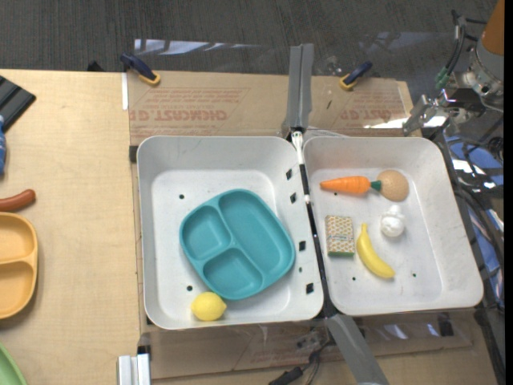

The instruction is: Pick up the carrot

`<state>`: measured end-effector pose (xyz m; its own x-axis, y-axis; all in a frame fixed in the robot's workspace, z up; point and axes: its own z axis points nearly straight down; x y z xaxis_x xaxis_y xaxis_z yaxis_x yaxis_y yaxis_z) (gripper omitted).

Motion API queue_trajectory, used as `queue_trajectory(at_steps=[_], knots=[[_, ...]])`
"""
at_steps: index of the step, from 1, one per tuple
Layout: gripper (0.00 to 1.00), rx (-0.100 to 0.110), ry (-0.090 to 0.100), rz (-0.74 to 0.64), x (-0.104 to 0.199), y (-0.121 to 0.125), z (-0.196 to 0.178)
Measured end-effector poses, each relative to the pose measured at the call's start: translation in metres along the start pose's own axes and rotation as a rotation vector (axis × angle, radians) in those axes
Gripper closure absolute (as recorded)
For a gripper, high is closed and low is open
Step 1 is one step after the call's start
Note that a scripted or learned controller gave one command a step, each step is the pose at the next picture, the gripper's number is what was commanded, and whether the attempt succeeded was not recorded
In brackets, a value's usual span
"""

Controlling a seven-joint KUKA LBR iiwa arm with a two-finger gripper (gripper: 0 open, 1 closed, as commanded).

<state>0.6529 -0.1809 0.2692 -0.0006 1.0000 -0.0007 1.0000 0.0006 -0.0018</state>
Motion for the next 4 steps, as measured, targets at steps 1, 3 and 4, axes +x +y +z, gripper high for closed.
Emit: queue_trajectory(at_steps=[1, 3, 4], knots=[[0.00, -0.001, 0.000, -0.308, 0.026, -0.018, 0.110], [1.00, -0.002, 0.000, -0.428, 0.064, -0.006, 0.167], [1.00, -0.004, -0.001, -0.629, 0.185, -0.029, 0.077]])
